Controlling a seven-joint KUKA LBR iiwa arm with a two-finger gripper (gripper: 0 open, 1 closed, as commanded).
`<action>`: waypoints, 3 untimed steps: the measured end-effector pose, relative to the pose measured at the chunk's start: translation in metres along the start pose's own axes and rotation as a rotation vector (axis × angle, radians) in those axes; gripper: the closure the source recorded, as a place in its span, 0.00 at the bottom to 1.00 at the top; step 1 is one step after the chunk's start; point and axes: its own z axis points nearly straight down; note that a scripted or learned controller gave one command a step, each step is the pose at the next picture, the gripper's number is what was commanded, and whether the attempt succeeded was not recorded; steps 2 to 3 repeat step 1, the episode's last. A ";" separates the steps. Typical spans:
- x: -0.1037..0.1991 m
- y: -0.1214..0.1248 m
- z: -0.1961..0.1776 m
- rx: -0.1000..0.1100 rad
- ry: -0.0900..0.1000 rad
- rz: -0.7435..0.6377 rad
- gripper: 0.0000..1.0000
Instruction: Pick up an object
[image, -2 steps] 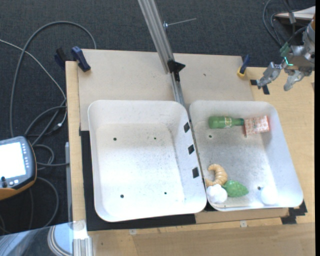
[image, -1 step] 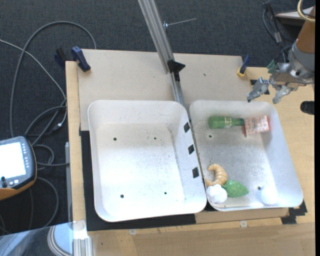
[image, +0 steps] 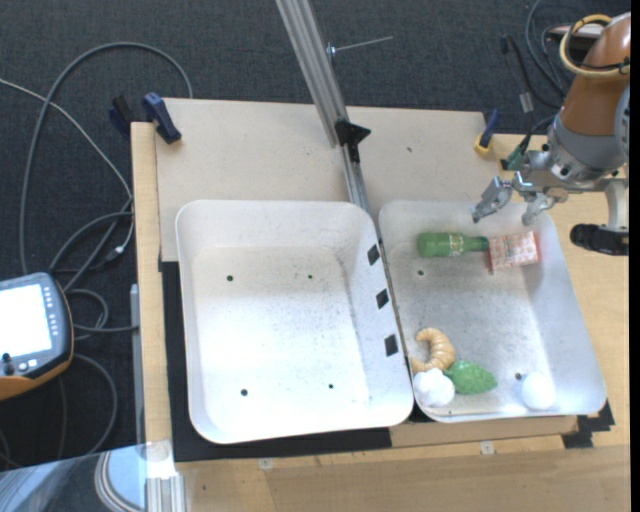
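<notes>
Approach step: my jaws (image: 511, 200) hang spread, nothing in them, over right bin's (image: 570, 300) far edge.
Nxt: drop onto green bottle (image: 450, 244) at my 7 o'clock, w/ red pack (image: 513, 250) touching it; then clench.

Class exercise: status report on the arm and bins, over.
Gripper open, nothing held, above right bin's far edge. Green bottle and red packet lying just below it. Nothing blocking.

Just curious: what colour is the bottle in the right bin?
Green bottle, clearest in the camera view.
</notes>
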 end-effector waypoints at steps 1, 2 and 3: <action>-0.008 0.003 0.056 -0.002 0.000 0.001 0.00; -0.008 0.003 0.056 -0.002 0.000 0.001 0.00; -0.008 0.003 0.056 -0.002 0.000 0.001 0.00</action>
